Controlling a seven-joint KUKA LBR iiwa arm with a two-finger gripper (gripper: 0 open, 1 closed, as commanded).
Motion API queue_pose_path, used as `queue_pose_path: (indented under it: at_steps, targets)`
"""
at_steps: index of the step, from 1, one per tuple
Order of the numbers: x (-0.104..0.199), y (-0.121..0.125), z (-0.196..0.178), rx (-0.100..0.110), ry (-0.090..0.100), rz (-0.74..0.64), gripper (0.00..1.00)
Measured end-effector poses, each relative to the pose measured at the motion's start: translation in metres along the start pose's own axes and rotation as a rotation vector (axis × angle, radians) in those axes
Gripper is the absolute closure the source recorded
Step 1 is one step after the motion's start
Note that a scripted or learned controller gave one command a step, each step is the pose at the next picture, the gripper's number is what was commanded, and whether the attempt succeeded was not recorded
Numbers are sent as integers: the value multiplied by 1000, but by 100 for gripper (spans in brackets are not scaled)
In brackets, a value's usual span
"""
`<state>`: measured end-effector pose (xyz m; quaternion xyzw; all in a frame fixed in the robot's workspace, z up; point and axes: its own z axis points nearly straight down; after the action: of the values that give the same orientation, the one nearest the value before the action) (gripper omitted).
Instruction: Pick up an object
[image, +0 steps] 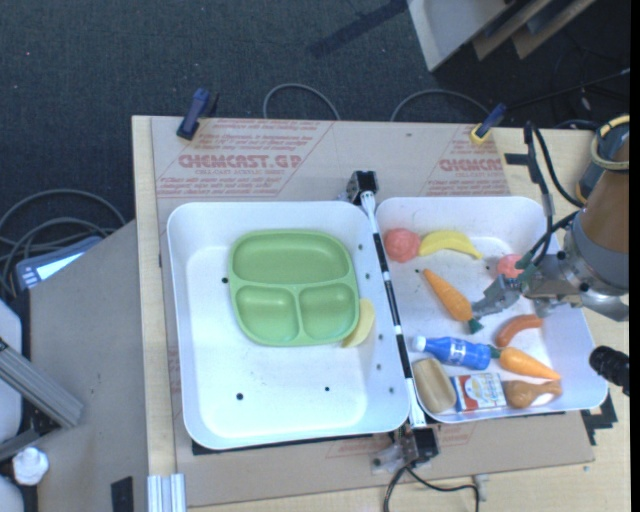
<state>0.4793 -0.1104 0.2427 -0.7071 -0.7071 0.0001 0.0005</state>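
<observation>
My gripper (497, 295) hangs over the middle of the right bin (520, 212), reaching in from the right. Just left of it lies an orange carrot (447, 295). A small pink object (511, 265) shows right beside the gripper's upper side; I cannot tell whether it is held. Below the gripper lies a red-orange sausage (519, 328). A pink ball (401, 244) and a yellow banana (449, 242) sit at the far end of the bin.
Near the right bin's front lie a blue-capped bottle (455, 351), a second carrot (528, 365), a bread roll (433, 385) and a small carton (482, 391). The left bin (200, 330) holds a green divided plate (295, 285) with a yellow piece (361, 325) at its edge.
</observation>
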Motion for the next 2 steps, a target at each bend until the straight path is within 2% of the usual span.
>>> queue_pose_path:
  at_steps: [1, 2]
  targets:
    - [27, 98, 59, -1, -1, -1, 0]
    - [10, 87, 158, 0, 0, 0, 0]
